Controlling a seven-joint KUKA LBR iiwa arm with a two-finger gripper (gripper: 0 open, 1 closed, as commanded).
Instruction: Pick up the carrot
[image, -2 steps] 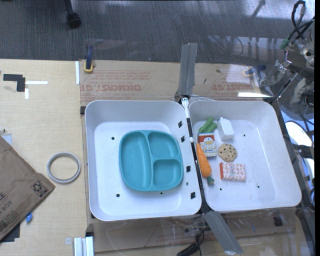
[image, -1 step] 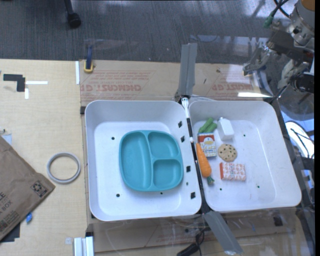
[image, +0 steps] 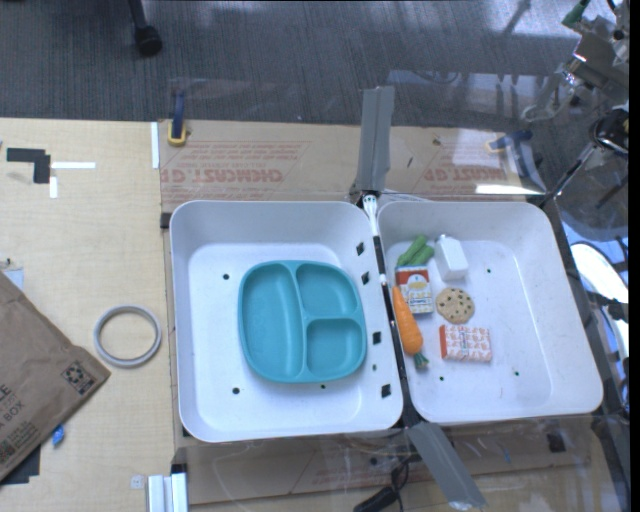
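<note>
At the near edge a grey bracket (image: 447, 468) sits where the two bins meet. The left bin (image: 200, 400) holds one thing, a teal divided plate (image: 300, 320). It lies flat near the middle of the bin floor, with one long compartment on its left side and two smaller ones on its right, and nothing shows in any of them.

The right bin (image: 540, 390) holds a small cluster in its left half. Nearest is a red and white packet (image: 467, 344) lying flat. Just to its left is the carrot (image: 406, 320), lying along the wall that the two bins share, its orange body pointing away from the camera and its green top at the near end. Beyond the packet lies a round cookie (image: 455, 304), and beside it, close against the carrot's far end, a small carton (image: 415, 288) with a red top. Further back are a white block (image: 451, 257) and, to its left, a green vegetable (image: 414, 250), perhaps a pea pod, though it is too small to be sure.

Out on the wooden bench to the left lie a tape ring (image: 128, 334) and the corner of a cardboard box (image: 35, 375). Behind the bins is a printed cardboard sheet (image: 270, 160) and an upright grey post (image: 376, 135).

In the far right corner, well apart from the carrot, what seems to be the gripper (image: 597, 40) hangs above the floor; whether it is spread or closed cannot be told.
</note>
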